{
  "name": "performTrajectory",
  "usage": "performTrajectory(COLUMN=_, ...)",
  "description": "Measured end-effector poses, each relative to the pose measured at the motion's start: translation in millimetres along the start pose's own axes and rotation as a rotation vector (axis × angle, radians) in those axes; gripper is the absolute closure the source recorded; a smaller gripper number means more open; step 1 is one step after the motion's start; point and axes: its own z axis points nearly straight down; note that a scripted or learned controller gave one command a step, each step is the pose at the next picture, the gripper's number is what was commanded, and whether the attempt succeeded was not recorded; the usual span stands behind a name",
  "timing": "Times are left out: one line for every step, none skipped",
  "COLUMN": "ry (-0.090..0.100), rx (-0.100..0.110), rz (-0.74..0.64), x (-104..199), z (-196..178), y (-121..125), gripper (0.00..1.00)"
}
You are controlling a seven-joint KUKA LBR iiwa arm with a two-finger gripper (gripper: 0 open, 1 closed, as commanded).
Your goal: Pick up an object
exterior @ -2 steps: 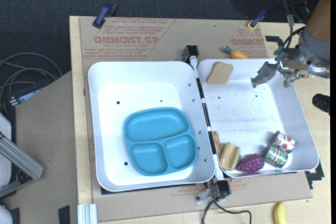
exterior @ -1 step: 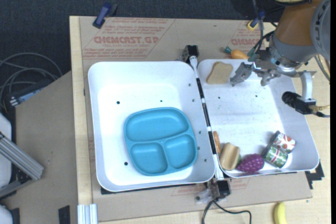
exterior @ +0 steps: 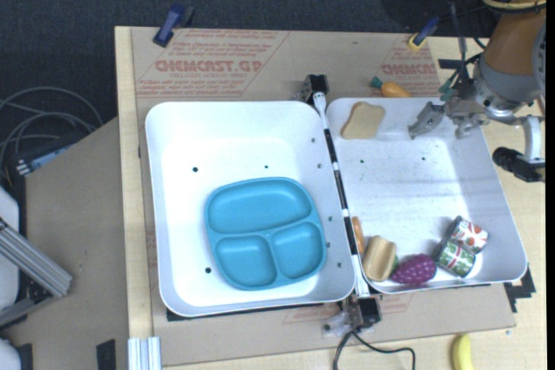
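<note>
My gripper (exterior: 442, 120) hangs over the far right part of the right bin (exterior: 416, 186), with two grey fingers spread apart and nothing between them. A tan bread slice (exterior: 362, 120) lies in that bin's far left corner, left of the gripper. Along the near edge lie a small tan bun (exterior: 379, 257), a purple grape bunch (exterior: 415, 270), a thin orange stick (exterior: 357, 232) and two small red-green-white cans (exterior: 460, 248). The left bin (exterior: 173, 152) holds a blue divided plate (exterior: 264, 230).
An orange carrot-like item (exterior: 392, 88) lies on the cardboard behind the right bin. Blue clamps (exterior: 172, 23) sit at the board's far corners. A yellow object (exterior: 463, 353) lies on the near edge of the bench. Cables trail at the left.
</note>
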Motion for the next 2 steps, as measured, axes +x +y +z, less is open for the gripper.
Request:
performTrajectory(ry=0.004, rx=0.002, rz=-0.003, x=105.4, z=3.0, y=0.4, gripper=0.00)
performTrajectory(ry=0.002, rx=0.004, rz=-0.002, x=109.2, z=43.9, y=16.1, gripper=0.00)
